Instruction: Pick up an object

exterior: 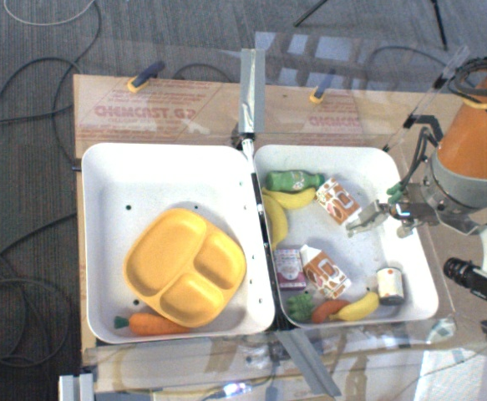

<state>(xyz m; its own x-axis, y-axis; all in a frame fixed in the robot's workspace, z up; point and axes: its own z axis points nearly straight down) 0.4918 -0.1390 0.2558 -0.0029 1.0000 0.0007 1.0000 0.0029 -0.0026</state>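
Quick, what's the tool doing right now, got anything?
Tool: over the right bin, nothing seen held; open or shut cannot be told.

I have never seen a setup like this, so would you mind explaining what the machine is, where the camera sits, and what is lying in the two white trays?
This is one picture from a camera fixed above a bench, looking down at a slant. The grey and orange machine on the right is a robot arm; its gripper reaches over the right bin. Nothing shows between the fingers, so it holds nothing.

The left bin holds a yellow divided plate and a carrot at the front edge.

The right bin holds a green bottle, a banana under it, two red and white snack packs, a small purple carton, a small can, a second banana, and some toy vegetables at the front.

Its job is to pick up one object.
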